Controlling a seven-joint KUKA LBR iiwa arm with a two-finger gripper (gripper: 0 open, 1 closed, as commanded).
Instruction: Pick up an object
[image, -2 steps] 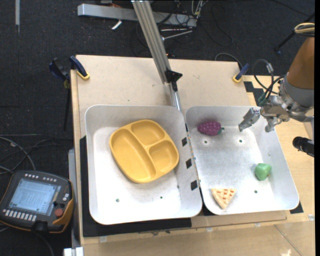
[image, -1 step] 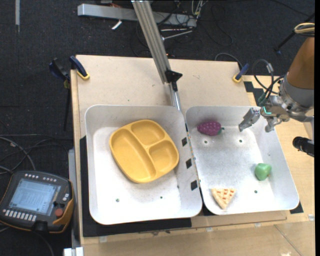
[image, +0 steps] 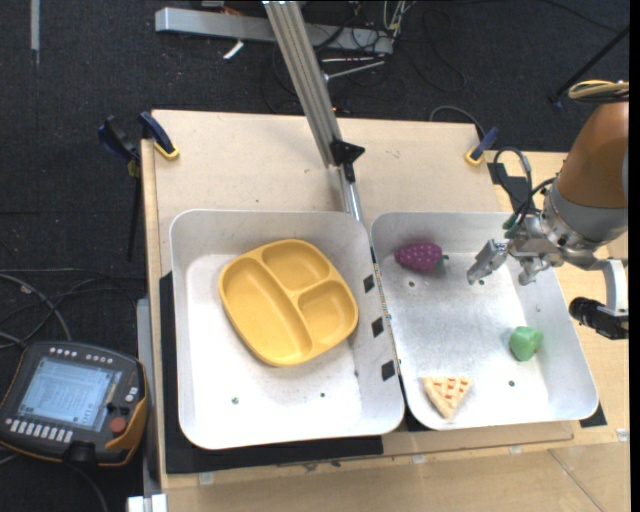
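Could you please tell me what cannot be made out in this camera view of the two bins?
- Hand: too small and blurred in the camera view to tell whether it is open or shut.
- Arm: cut off by the right edge.
- Purple toy: too small to identify for certain; perhaps grapes.
- Pendant: screen text too small to read.

You get even, bright light from overhead, with no hard glare on the two white bins (image: 200, 300). Shadows are soft and short, pooling faintly under the yellow divided plate (image: 288, 300) and along the bin rims. The dark floor around the counter (image: 250, 165) swallows detail. Focus is fair but slightly soft overall, and the pincer (image: 505, 258) looks a little smeared.
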